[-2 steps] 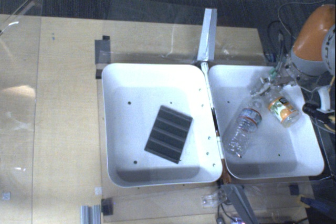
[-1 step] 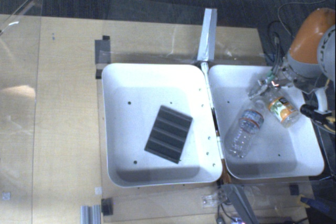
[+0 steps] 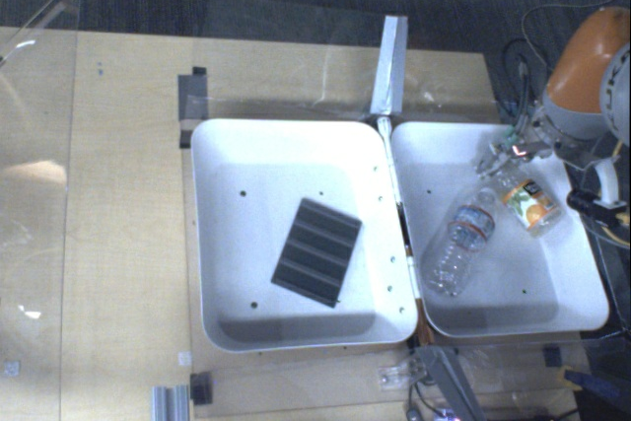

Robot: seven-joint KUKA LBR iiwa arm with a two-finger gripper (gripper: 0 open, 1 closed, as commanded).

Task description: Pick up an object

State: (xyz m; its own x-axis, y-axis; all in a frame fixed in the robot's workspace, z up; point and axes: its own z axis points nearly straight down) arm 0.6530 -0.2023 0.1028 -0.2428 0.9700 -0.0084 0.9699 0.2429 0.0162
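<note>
We're hovering the two-finger gripper [image 3: 505, 153] low over the clear crumpled plastic bottle [image 3: 459, 245] in the right white bin [image 3: 582, 311], probably lining up a grab; can't tell jaw opening.

arm [image 3: 592, 74] cut off at right edge; tool [image 3: 505, 153] fingers blurred

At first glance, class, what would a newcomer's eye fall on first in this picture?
Most striking is the dark ribbed slab lying slantwise in the left bin. Next comes the clear plastic bottle lying in the right bin, with a small colourful packet beside it, under the gripper of the orange-banded arm.
</note>
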